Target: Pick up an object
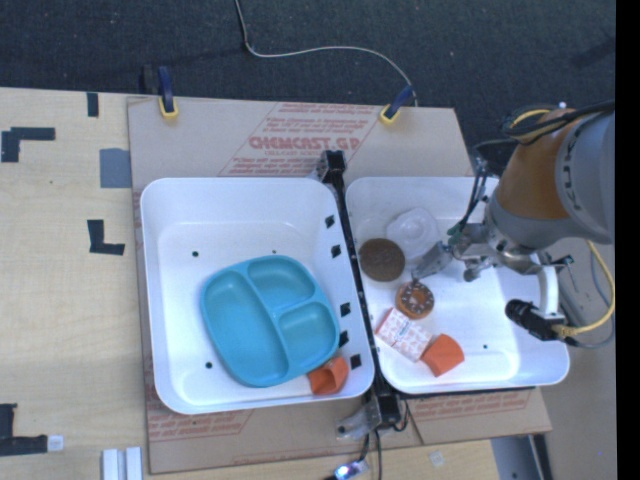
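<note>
I judged the step in hand to be the approach, with nothing lifted yet. The gripper sat low in the right bin, reaching in from the right; whether its fingers were wide or narrow I could not tell. Candidates lay close: a brown disc just left of it, a clear cup just beyond, a sprinkled donut just nearer. Further toward the near edge lay a patterned packet and an orange block. To do this well I would commit to one piece and descend straight, avoiding its neighbours. The orange-banded wrist hung over the bin's right wall.
</note>
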Motion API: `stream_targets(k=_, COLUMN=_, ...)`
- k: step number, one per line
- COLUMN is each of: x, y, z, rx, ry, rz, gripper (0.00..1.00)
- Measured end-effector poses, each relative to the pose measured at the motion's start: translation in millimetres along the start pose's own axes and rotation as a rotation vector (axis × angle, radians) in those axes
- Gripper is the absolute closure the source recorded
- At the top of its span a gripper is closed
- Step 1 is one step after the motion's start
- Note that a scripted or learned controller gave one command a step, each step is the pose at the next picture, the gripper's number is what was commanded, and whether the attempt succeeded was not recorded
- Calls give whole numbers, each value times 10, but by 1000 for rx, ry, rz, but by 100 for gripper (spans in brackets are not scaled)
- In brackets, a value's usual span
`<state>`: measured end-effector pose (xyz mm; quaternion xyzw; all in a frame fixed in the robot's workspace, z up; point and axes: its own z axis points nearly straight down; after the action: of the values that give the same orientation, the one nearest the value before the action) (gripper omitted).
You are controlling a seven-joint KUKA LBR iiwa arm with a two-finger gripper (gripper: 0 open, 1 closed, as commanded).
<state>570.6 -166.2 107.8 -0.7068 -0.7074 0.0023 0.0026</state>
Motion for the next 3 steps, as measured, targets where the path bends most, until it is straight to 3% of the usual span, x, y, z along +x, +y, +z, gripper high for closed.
stream_targets(k=1, x=7, y=15, z=-129, rx=-4, ry=-1, rz=-2, gripper=100)
stream_targets(k=3, x=-178, y=14, z=-1108, rx=-11, ry=-3, rz=0, gripper=100)
